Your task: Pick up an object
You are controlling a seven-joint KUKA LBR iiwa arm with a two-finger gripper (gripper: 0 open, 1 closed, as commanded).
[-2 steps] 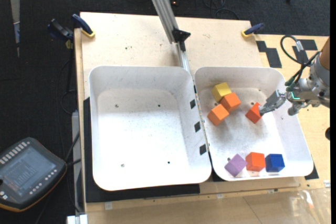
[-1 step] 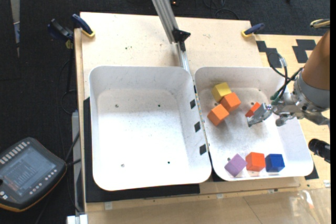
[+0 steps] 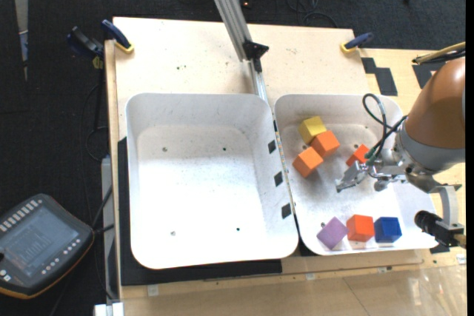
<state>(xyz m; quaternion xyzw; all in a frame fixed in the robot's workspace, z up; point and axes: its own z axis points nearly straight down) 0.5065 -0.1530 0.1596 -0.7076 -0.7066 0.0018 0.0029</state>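
Note:
The right bin holds several blocks. A yellow block and two orange blocks cluster at its upper left. A small red block lies mid-bin. My gripper hangs low over the bin floor just below and left of the red block, close to it; whether they touch is unclear. Along the front wall sit a purple block, an orange-red block and a blue block.
The left bin adjoins the right one along a shared rim. A metal rail slants down from the top to the bins' junction. Clamps sit on the bench's back corners. A teach pendant lies at lower left.

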